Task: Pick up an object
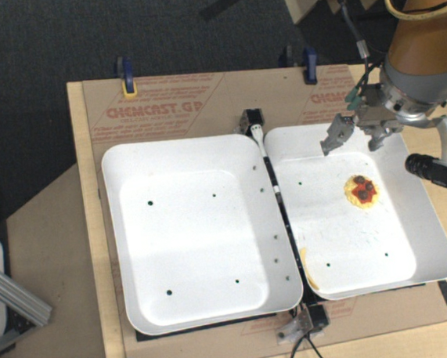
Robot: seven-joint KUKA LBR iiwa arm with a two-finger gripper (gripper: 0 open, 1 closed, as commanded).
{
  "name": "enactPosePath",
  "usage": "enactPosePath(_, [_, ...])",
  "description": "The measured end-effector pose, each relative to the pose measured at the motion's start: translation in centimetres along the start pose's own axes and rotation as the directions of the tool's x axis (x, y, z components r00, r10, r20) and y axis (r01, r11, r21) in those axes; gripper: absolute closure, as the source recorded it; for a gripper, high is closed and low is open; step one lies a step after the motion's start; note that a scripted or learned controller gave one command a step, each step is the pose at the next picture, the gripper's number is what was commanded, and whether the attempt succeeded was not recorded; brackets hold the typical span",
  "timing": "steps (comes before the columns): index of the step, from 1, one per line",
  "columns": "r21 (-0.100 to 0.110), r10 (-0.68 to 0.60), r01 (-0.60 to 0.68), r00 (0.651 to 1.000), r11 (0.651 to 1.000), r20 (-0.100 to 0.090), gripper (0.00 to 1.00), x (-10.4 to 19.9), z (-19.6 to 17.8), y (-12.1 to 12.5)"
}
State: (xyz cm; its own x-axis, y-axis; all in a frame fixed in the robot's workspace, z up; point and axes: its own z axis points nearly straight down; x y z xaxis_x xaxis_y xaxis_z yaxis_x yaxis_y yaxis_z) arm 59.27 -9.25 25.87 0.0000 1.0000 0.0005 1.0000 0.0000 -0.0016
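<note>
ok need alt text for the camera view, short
A grey-and-orange robot arm's gripper, fingers spread and holding nothing, hangs over the right white bin, just above a small round yellow-and-red object. The left bin sits beside it.

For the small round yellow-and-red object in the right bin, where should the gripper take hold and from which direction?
Take it across its outer rim, coming straight down from above. The round object looks low and disc-like, lying flat on the floor of the right bin with bare floor all around, so the fingers have room on either side. The gripper, fingers spread, hovers just behind it. Its exact thickness is hard to judge.
</note>
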Motion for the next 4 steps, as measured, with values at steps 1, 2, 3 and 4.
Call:
enactPosePath(1, [0.010,0.002,-0.002,1.000,1.000,-0.001,0.00,-0.9,11.9,-0.1])
enactPosePath(2, [-0.004,0.006,-0.006,1.000,1.000,0.003,0.00,-9.1,9.0,-2.8])
enactPosePath(3, [0.007,0.002,-0.002,1.000,1.000,-0.003,0.00,-8.9,17.9,-5.3])
enactPosePath(4, [-0.010,-0.002,0.002,1.000,1.000,0.005,0.00,-11.5,17.3,2.5])
